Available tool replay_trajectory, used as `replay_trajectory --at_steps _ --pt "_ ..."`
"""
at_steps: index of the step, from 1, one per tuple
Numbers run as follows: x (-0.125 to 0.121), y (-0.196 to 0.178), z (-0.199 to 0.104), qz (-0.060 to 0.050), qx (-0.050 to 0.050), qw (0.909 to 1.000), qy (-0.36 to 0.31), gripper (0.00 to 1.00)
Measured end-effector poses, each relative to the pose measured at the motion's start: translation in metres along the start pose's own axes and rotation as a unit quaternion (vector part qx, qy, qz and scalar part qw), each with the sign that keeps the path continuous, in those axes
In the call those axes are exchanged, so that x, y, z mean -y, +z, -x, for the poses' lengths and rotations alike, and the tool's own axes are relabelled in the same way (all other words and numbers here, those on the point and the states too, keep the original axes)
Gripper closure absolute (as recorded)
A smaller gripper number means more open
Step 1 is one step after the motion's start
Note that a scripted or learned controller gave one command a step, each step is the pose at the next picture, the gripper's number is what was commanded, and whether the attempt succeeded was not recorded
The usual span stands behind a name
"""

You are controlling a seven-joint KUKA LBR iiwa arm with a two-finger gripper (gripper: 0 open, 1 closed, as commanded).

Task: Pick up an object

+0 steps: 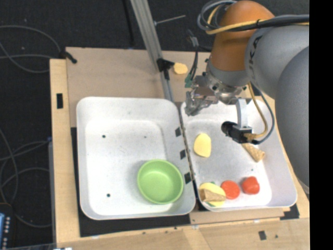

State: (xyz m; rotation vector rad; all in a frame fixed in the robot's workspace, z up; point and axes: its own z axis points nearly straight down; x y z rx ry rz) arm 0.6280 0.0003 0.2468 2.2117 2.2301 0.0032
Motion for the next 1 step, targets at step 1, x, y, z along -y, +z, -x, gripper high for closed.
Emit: replay_trajectory --at_steps 1 --pt "-0.0025 0.0068 -0.0447 -0.001 0.0 1.0 0.001 1.0"
